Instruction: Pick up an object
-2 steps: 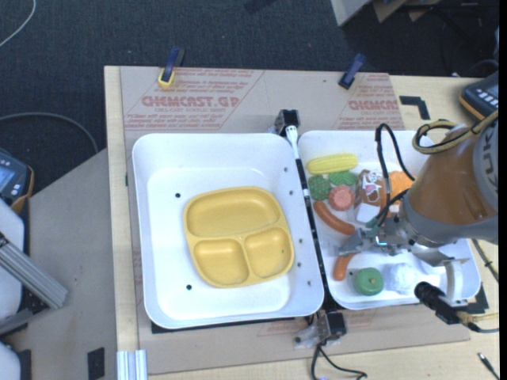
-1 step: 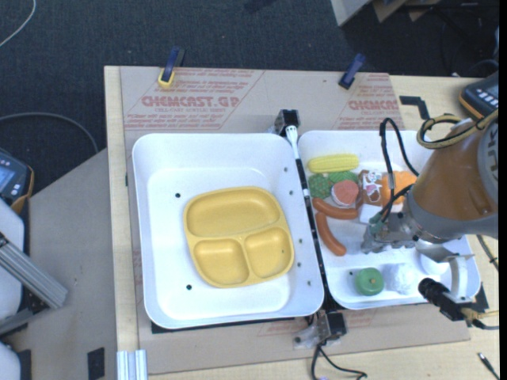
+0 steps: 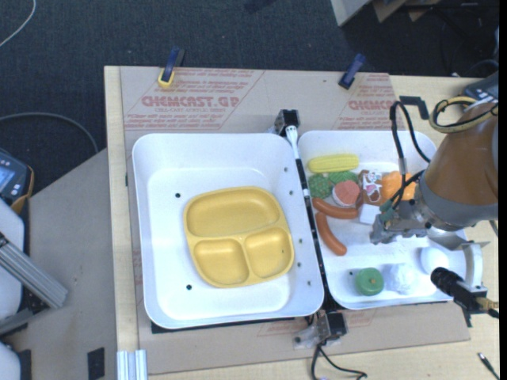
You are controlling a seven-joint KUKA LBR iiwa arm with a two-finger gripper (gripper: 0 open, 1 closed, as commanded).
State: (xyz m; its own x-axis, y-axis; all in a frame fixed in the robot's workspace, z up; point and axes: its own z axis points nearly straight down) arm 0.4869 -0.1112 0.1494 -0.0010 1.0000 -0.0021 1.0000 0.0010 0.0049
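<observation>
Above right bin (image 3: pixel 412 298): gripper (image 3: pixel 386 229) near sausages (image 3: pixel 333 222).

I count two white bins (image 3: pixel 150 212), one yellow three-compartment tray (image 3: pixel 236 236), one corn cob (image 3: pixel 333 163), two sausages (image 3: pixel 330 234), one green leafy piece (image 3: pixel 320 185) and one round green object (image 3: pixel 368 281).

Left shallow plastic bin (image 3: pixel 150 212): white, black dots
Three-compartment plastic tray (image 3: pixel 238 234): mustard yellow
Toy corn cob (image 3: pixel 333 163), right of tray: yellow
Two toy sausages (image 3: pixel 333 222): orange-red
Round toy with knob (image 3: pixel 368 281): green
Cardboard bench cover (image 3: pixel 198 97): tan, red lettering
</observation>
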